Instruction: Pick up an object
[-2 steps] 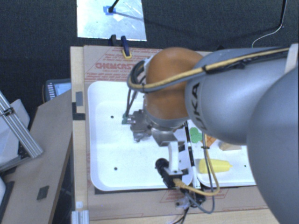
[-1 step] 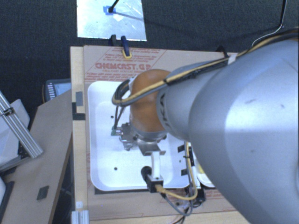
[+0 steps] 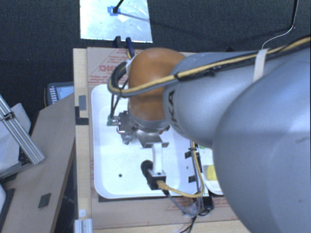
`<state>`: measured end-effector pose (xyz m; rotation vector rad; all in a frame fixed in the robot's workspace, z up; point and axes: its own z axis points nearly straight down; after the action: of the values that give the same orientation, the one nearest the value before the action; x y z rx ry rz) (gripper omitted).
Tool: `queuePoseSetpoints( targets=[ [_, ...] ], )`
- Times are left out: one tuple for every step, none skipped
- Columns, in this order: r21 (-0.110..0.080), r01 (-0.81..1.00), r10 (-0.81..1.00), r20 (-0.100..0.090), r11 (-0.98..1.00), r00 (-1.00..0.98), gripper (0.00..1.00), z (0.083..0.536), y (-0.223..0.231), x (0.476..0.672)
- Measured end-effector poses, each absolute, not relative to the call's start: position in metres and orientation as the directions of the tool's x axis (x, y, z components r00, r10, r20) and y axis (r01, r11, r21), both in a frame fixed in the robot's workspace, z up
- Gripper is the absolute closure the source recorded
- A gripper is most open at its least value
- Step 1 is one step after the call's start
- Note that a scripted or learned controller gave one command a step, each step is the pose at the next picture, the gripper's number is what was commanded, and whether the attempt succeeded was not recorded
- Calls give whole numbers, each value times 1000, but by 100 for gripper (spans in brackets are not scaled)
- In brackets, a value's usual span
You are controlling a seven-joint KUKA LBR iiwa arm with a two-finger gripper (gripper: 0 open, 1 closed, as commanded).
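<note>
My gripper (image 3: 127, 135) hangs under the orange wrist band (image 3: 148, 89), low over the upper middle of the left white bin (image 3: 99, 149). Most of it is hidden by the wrist from this angle. A tiny dark speck (image 3: 120, 174) lies on the bin floor, below and slightly left of the gripper and apart from it. In the narrow visible strip of the right bin (image 3: 217, 191), a yellow object (image 3: 210, 173) peeks out beside the arm. The arm hides the remainder of that bin.
The big grey arm (image 3: 243, 130) covers the right half of the view. Both bins rest on a cardboard sheet (image 3: 104, 64). A shiny plate (image 3: 116, 13) lies beyond the bench, and a wooden side table (image 3: 48, 149) stands at the left.
</note>
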<state>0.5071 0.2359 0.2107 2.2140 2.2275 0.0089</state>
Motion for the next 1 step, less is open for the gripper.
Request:
queuePoseSetpoints(
  targets=[
    [8, 1000, 1000, 6, 5, -6, 100, 306, 235, 487]
  ],
)
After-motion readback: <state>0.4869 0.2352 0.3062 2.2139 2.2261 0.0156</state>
